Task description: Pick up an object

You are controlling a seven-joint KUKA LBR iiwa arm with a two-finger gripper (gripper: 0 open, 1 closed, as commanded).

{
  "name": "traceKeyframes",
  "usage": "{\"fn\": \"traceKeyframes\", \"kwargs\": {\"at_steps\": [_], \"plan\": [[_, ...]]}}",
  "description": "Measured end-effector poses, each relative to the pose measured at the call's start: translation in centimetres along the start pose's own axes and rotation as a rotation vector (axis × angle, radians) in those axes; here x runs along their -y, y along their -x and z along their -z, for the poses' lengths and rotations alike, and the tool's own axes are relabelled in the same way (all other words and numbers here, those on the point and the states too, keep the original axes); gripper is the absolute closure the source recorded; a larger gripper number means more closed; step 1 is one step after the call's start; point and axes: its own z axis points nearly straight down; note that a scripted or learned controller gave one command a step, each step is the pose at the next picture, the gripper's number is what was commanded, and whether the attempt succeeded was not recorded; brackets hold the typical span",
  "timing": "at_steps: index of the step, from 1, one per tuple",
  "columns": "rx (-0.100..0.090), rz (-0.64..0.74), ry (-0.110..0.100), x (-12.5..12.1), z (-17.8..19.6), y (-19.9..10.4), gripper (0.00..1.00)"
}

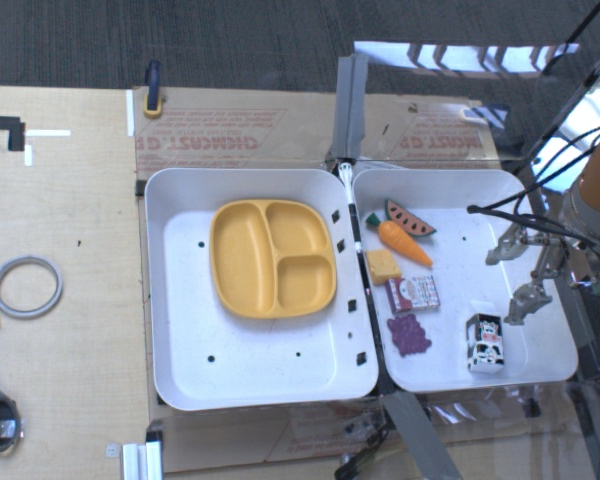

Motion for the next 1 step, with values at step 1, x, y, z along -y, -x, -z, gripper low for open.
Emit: {"fn": "traceKeyframes", "kwargs": {"at_steps": [1], "plan": [[0.001,-0.234,0.000,-3.45,-5.34,9.91,0.00]]}}
